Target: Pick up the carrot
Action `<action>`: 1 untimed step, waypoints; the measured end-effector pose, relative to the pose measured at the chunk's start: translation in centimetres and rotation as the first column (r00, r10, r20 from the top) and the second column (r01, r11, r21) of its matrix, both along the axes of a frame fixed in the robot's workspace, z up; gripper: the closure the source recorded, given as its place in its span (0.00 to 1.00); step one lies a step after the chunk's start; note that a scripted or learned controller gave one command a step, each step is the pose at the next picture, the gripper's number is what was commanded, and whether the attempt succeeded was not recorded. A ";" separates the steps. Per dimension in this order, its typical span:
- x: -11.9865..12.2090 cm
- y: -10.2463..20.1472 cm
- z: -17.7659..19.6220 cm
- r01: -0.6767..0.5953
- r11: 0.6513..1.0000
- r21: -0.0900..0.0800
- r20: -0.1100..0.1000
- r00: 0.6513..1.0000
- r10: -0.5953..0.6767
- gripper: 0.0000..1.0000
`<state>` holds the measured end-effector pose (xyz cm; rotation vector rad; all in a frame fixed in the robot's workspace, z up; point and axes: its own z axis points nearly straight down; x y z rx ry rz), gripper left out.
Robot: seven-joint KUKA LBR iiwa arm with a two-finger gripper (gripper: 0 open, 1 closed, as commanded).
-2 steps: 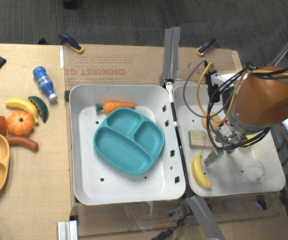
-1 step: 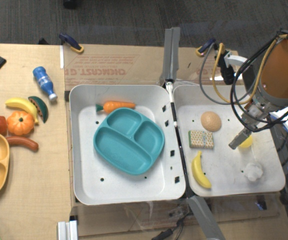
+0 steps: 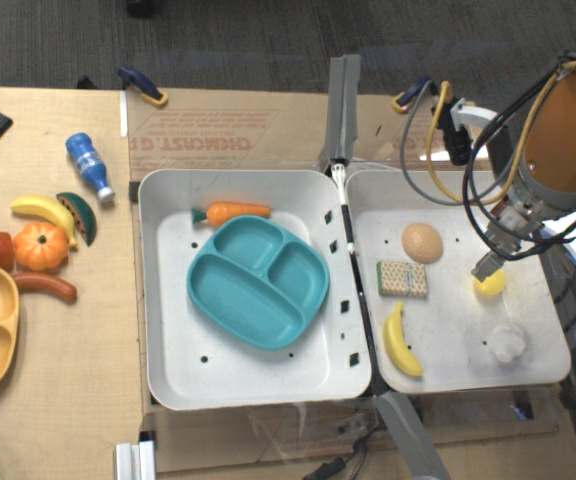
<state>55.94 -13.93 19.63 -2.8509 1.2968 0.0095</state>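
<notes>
gripper [image 3: 490, 268]: mine, low over the right bin [image 3: 528, 368], right of the divider; can't tell its state at this angle
under me: lemon [image 3: 489, 285], touching or just below the tip
nearby: egg [image 3: 422, 242], cracker [image 3: 403, 279] and banana [image 3: 401, 340] sit between me and the divider [image 3: 344, 208]; a pale lump [image 3: 508, 344] lies nearer the front wall
carrot [image 3: 234, 211]: left of the divider, in the left bin [image 3: 168, 368], at its back wall, touching the teal plate's [image 3: 258, 283] rear rim
step: approach not begun; I'm in the wrong bin, well apart from the carrot
next: lift clear, cross the divider, come down along the carrot's length, fingers straddling it, clear of the plate rim
</notes>
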 end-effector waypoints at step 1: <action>-2.9 -4.4 9.8 0.287 0.958 -0.006 0.003 0.958 -0.287 1.00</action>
